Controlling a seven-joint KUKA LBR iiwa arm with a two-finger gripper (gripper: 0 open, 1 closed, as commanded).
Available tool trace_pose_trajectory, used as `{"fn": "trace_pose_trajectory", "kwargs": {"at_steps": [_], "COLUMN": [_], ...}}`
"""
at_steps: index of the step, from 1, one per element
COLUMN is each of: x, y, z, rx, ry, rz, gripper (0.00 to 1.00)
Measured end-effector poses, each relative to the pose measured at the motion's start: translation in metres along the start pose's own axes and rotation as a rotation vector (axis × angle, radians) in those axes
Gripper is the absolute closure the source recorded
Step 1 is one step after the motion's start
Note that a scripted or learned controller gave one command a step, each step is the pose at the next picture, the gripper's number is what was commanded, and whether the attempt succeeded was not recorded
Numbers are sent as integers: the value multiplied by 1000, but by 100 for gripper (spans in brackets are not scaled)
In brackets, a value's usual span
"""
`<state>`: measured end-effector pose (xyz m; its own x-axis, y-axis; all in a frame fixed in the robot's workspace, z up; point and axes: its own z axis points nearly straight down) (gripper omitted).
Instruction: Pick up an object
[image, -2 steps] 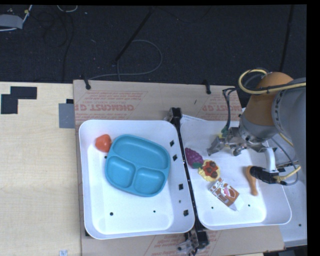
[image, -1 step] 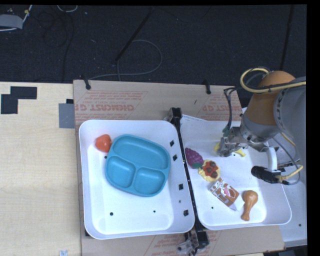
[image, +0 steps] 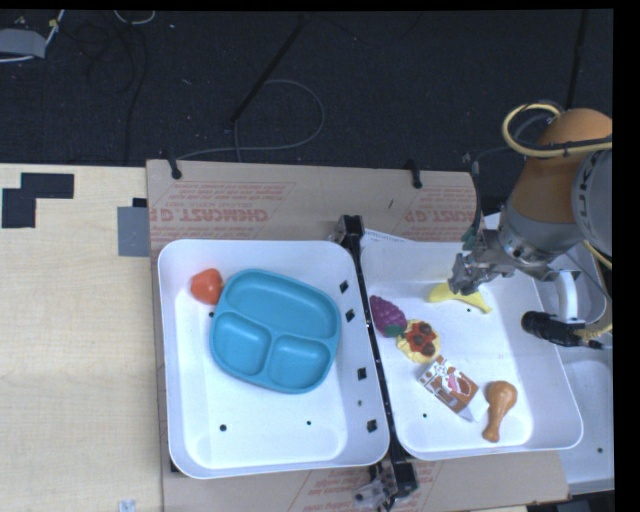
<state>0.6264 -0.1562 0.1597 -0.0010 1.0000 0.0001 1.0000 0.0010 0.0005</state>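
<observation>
The gripper (image: 468, 276) is down in the right bin (image: 545, 425), its tips right at the yellow banana (image: 462, 294), which lies on the bin floor just below and beside them. Whether the tips are spread or pinching cannot be told from this slant. Nothing is lifted yet, so the pick looks barely begun: a grasp on the banana, then a raise, remain. Farther from the tips lie the purple grapes (image: 387, 314), a pizza slice (image: 418, 340), a small carton (image: 448, 386) and a drumstick (image: 497, 405)
</observation>
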Motion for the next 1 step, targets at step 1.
{"fn": "trace_pose_trajectory", "kwargs": {"at_steps": [1], "x": [-9], "y": [3], "z": [-50], "rx": [-1], "ry": [-1], "rz": [0], "gripper": [100]}}
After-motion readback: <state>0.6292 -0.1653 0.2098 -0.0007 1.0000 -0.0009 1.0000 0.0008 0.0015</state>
